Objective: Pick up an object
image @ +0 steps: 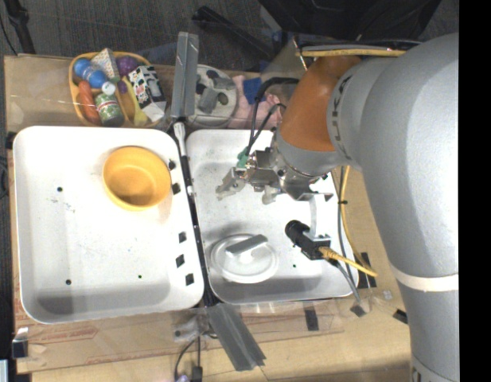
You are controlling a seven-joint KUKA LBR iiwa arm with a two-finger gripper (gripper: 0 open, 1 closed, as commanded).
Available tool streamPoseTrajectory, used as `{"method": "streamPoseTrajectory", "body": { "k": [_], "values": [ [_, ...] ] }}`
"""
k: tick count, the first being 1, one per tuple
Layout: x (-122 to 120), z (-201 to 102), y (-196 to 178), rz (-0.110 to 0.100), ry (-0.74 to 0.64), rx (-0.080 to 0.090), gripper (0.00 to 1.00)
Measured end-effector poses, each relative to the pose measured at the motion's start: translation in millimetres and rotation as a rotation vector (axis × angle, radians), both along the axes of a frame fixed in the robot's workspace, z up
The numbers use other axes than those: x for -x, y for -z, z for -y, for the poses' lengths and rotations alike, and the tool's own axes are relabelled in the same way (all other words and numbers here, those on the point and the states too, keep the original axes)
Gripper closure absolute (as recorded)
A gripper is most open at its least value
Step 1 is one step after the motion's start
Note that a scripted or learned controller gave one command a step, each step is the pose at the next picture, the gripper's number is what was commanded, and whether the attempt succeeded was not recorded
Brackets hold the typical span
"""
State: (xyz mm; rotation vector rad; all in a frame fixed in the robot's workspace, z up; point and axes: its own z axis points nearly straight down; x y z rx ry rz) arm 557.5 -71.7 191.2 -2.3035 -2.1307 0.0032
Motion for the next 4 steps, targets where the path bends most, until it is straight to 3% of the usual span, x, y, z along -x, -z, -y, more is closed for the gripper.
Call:
{"method": "streamPoseTrajectory", "body": {
  "k": [1,2,3,4],
  "values": [
    [41.5,36.9,39.0,-0.002,-0.034,0.000,0.00],
    [38.4,44.7,100.3,0.000,-0.084,0.000,0.00],
    [37.9,44.1,90.7,-0.002,-0.086,-0.002,1.00],
    [-36.4,10.1,-0.7,0.001,0.019,0.001,1.00]
  ]
}}
